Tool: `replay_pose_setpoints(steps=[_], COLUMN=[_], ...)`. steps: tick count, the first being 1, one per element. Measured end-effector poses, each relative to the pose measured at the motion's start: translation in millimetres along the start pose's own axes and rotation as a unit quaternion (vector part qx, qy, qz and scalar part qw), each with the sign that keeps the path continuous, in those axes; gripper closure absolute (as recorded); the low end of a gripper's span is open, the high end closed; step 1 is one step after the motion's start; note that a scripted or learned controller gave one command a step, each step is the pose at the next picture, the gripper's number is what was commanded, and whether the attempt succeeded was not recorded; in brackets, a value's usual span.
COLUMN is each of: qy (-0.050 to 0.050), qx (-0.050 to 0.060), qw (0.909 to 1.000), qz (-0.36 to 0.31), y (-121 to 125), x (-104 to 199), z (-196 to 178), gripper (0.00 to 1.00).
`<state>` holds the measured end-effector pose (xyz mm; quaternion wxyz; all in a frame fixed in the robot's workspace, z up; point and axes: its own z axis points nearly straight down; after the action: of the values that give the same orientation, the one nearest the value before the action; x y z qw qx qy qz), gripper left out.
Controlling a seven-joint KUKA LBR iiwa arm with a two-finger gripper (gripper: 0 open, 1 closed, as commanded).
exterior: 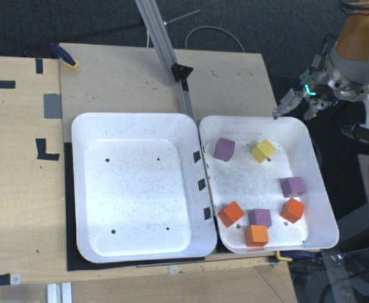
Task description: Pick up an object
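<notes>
The right bin holds several small blocks. A purple block and a yellow block lie near its far side. Another purple block rests by the right wall. Close to the front sit an orange block, a purple block, an orange block and an orange block. My gripper hangs above the bin's far right corner, outside the rim, its two fingers spread open with nothing between them.
The left bin sits beside the right one. A slanted metal pole runs down to the gap between the bins. A blue and yellow clip lies on the bench at the far left.
</notes>
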<state>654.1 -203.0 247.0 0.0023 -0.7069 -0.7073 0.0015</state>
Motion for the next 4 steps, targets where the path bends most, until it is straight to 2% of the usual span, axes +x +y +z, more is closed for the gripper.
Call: replay_pose_setpoints(steps=[1, 4], qy=[-0.001, -0.001], qx=[-0.002, 0.001], qw=[1.0000, 1.0000], qz=[-0.001, -0.001], y=[0.8, 7.8], x=[-0.1, 7.7], z=[-3.0, 152.9], gripper=[0.00, 0.00])
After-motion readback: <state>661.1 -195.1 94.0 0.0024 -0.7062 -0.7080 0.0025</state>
